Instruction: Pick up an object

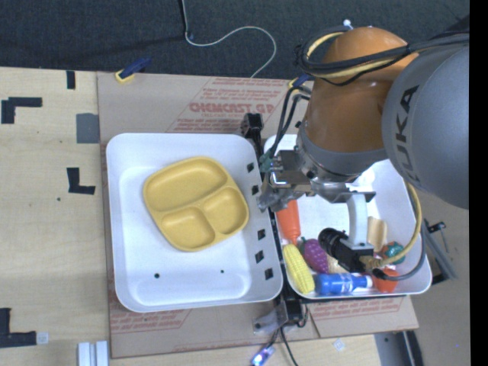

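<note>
The nearest end of the right bin (390, 193) is crowded: a blue bottle (341, 284) lies across it, with a corn cob (299, 269) and a purple piece (315, 255) packed against each other just behind. If I close there, I judge I would nudge two things at once and lift neither.

Further in lies the carrot (289, 221), the thing I would most likely go for, close along the bin's left wall. My claw (273, 187) hangs just past its far tip, right over the join between the two bins. My own wrist hides it, so I cannot tell how wide it stands or whether it has anything. The risk here is the wall: coming down this close to it, I could land on the rim (or on the black clips along it) and miss the carrot.

The left bin (130, 227) holds a yellow divided plate (196, 203), smooth and broad, a poor thing to pinch.

Both bins sit on a sheet of cardboard (152, 101) over a pale wooden bench (46, 227). Beyond lies dark cloth (91, 14) with a white cable (229, 35) looping across it.
</note>
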`<state>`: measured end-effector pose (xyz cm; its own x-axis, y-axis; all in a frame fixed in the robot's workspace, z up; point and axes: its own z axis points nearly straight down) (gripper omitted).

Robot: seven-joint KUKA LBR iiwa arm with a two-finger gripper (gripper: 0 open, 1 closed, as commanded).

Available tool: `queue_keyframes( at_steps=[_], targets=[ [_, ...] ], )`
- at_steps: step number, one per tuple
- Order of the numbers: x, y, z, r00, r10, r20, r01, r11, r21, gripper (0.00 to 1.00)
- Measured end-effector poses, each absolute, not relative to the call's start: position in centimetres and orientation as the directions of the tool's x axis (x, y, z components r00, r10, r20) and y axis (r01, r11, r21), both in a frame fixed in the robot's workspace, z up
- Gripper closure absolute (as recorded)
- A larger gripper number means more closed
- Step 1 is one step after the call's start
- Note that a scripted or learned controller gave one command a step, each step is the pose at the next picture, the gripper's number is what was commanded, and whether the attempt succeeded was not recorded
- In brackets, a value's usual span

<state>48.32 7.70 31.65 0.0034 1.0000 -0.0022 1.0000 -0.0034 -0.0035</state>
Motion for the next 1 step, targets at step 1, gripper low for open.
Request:
queue_keyframes(
  at_steps=[1],
  targets=[
    [48.45, 5.13, 42.01, 0.000, 1.000, 0.001, 1.000, 0.000, 0.010, 1.00]
  ],
)
